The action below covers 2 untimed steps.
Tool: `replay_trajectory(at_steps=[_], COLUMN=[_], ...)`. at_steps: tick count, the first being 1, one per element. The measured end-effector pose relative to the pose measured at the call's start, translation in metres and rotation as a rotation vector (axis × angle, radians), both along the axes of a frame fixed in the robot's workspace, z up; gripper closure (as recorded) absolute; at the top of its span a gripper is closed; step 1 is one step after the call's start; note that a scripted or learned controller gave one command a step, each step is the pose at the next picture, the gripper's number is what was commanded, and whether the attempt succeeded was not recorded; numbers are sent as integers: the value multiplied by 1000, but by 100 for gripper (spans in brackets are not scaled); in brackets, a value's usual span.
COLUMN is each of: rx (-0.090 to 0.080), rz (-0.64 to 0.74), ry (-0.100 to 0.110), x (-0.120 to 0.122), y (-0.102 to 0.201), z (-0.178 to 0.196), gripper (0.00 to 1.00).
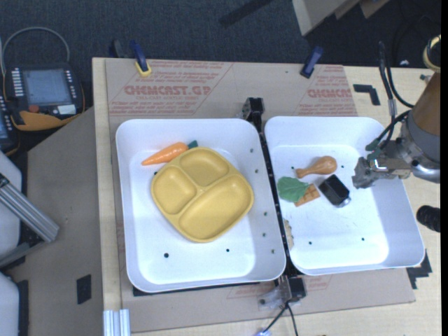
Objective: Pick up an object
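Hovering over right bin (392,254), gripper (364,176), grip state impossible to tell, just right of 1 black block (334,190) lying diagonally, nearest pick target.

Robotics lab, test-bench setup.

Desk (210,82) topped with a protective sheet printed "CHEMCAST", held down by clamps (142,58) along its far edge. Two shallow white bins (133,208) sit side by side on it, joined by black brackets (253,108). Left of the desk, a robot teach pendant (43,93) with screen and coiled cable. Dark carpet floor (175,12) beyond the desk; aluminium framing (24,208) at its left. Toy food and a yellow divided plate (201,194) in the bins serve as test props.
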<state>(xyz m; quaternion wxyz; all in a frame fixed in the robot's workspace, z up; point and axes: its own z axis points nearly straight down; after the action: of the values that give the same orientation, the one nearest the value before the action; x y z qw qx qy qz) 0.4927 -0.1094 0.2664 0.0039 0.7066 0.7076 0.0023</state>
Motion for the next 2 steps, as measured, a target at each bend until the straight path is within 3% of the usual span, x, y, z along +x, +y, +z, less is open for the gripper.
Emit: replay_trajectory(at_steps=[2], rx=[3], rz=[4], ry=[11], x=[37], y=[89], z=[-26], gripper=[100])
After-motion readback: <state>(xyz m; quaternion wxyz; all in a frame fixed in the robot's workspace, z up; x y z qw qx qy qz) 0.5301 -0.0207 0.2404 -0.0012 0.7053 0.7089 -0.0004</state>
